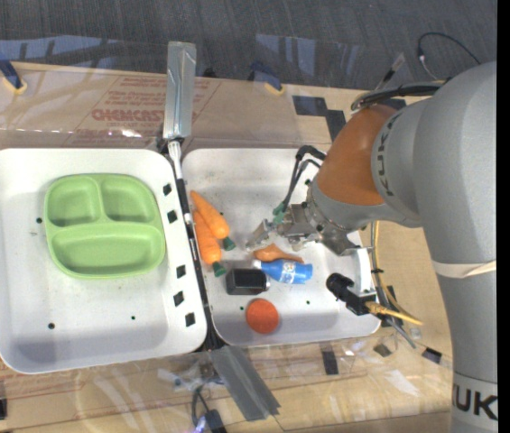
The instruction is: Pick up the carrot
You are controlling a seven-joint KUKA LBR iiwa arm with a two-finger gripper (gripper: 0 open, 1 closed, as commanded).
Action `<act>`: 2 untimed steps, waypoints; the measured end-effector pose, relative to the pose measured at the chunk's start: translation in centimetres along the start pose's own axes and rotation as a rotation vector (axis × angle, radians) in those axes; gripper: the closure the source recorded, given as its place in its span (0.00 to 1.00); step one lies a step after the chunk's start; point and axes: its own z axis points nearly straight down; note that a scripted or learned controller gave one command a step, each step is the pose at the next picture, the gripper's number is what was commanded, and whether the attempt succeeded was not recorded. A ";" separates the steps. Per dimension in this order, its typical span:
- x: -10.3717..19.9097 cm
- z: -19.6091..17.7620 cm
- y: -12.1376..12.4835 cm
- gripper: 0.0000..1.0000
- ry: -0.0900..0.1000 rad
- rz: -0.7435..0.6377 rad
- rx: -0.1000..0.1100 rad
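carrot (206,227): lies by right bin's (236,165) left wall; tool (270,234): low mid-bin, apart from carrot; grip: cannot tell

We see even, fairly bright overhead light, mild glare on white bins (20,242), soft shadows, slightly grainy throughout.

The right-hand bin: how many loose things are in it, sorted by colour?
Orange: 3, the carrot, a ball and a small piece
Blue: 1, a bottle
Black: 1, a block
Total: 5
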 end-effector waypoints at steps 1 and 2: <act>3.0 1.1 -1.8 0.00 0.002 0.157 0.000; 2.9 0.2 -1.8 1.00 0.002 0.154 0.002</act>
